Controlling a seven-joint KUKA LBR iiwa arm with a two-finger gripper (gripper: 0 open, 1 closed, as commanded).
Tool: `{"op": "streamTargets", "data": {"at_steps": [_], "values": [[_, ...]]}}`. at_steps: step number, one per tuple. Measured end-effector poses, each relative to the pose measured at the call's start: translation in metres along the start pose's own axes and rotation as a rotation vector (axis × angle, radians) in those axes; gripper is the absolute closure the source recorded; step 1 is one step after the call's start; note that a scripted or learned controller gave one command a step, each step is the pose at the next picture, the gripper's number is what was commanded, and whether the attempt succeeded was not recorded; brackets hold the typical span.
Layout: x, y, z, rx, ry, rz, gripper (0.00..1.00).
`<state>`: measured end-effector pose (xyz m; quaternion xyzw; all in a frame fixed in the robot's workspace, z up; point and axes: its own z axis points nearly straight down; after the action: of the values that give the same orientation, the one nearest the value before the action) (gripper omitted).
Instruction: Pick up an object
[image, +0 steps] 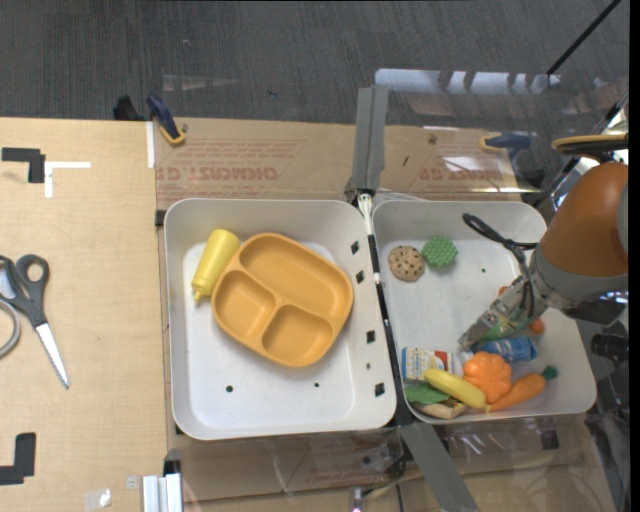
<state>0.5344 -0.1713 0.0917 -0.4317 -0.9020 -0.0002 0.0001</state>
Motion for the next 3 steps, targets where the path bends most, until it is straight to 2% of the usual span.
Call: {"op": "streamTargets", "data": {"at_steps": [1,2,3], "values": [[0.060,-0.014,0.000,0.000,0.000,0.034,0.00],[0.060,-0.013,-0.008,-0.001,-0.002,0.033,1.00],[0.089,0.001,-0.048,-0.002,-0.003,0.237,1.00]]}}
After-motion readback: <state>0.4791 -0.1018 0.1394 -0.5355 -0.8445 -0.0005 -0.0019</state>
